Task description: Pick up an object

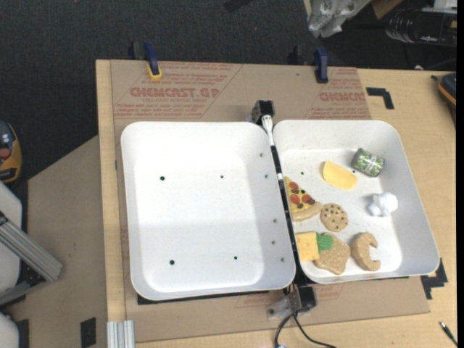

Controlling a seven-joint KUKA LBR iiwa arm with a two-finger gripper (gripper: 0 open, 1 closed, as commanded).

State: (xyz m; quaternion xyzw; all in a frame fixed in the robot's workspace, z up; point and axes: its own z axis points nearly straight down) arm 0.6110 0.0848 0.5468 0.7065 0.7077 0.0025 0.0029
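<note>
Up beyond the twelve o'clock edge of the right bin [406, 147], the gripper [332, 11] hangs high above the bench, blurred; whether it is wide or narrow I cannot tell, and nothing can be seen held in it. It likely sits this high to leave the camera a free look at the bin before a target is chosen.

All candidates lie loose in the right bin, crowded toward its six o'clock half. A green can [368, 163] lies on its side at about two o'clock, near a yellow wedge [339, 175] toward the centre. A white crumpled lump [382, 204] lies at three o'clock. A pizza slice [300, 199] rests against the nine o'clock wall, which would crowd a grasp. A cookie [333, 217] sits centrally. At six o'clock a yellow block [307, 246] touches a tan piece [335, 259], with a brown wrench-shaped toy [365, 252] just beside. The can and the lump stand apart, so they look the easiest picks.
</note>
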